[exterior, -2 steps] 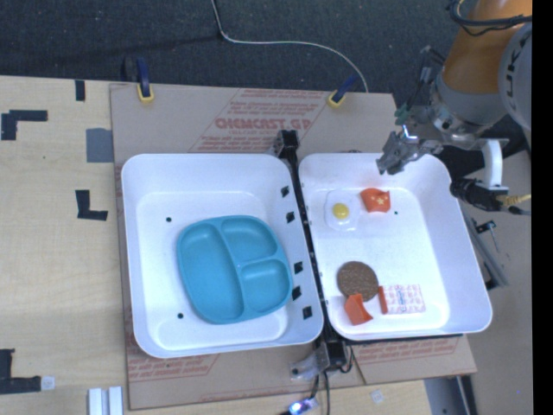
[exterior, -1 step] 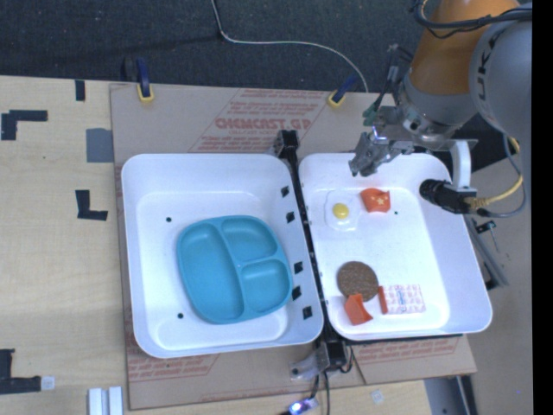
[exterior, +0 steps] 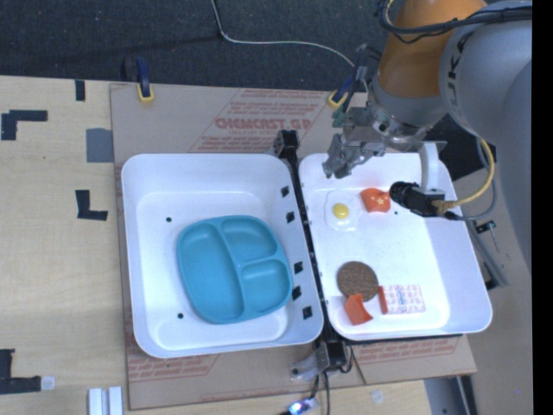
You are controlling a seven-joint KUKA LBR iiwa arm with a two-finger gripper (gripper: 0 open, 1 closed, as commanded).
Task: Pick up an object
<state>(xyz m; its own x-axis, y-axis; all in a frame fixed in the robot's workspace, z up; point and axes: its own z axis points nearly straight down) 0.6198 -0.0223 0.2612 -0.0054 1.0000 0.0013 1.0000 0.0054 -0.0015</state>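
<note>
My pincer (exterior: 339, 166) hangs over the far left corner of the right bin (exterior: 449, 258); whether it is released or clenched I cannot tell. Just in front of it lie a fried egg (exterior: 341, 213) and an orange piece (exterior: 376, 200). Nearer the front sit a brown disc (exterior: 357, 278), an orange-red block (exterior: 358, 309) and a red-printed packet (exterior: 401, 299). A blue divided tray (exterior: 233, 266) rests in the left bin (exterior: 151, 232).
</note>
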